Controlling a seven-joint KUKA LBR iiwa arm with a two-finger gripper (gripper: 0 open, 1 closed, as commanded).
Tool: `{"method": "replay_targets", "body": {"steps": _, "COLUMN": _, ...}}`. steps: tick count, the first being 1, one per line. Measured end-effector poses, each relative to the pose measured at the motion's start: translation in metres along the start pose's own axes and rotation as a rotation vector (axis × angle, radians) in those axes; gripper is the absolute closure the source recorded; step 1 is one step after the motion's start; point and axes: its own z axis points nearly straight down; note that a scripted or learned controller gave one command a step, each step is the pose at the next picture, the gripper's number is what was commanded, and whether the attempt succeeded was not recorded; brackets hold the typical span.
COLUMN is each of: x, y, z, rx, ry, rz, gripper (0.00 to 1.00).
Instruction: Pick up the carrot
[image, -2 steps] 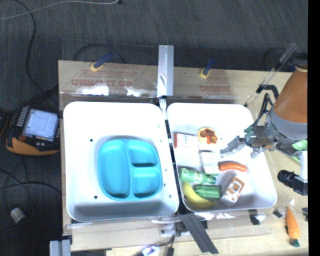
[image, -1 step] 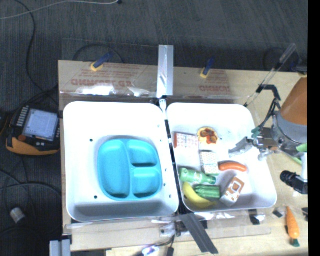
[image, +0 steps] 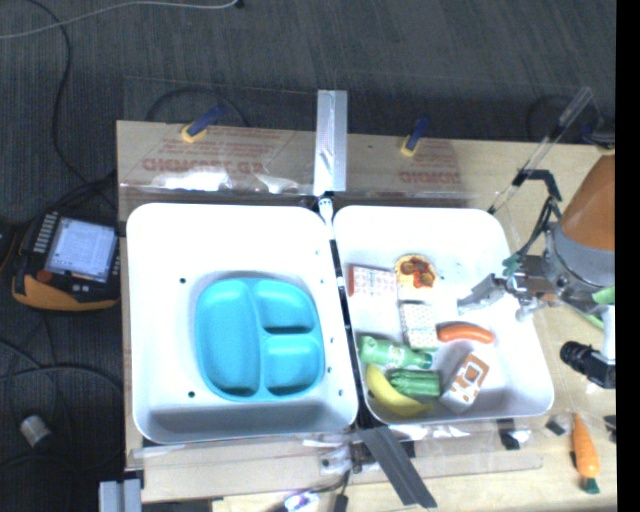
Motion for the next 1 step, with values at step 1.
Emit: {"method": "replay_targets", "body": {"steps": 1, "x": 0.0203, "y": -0.0064, "z": 0.0083, "rx": 0.0, "ry": -0.002, "rz": -0.054, "gripper": 0.0}}
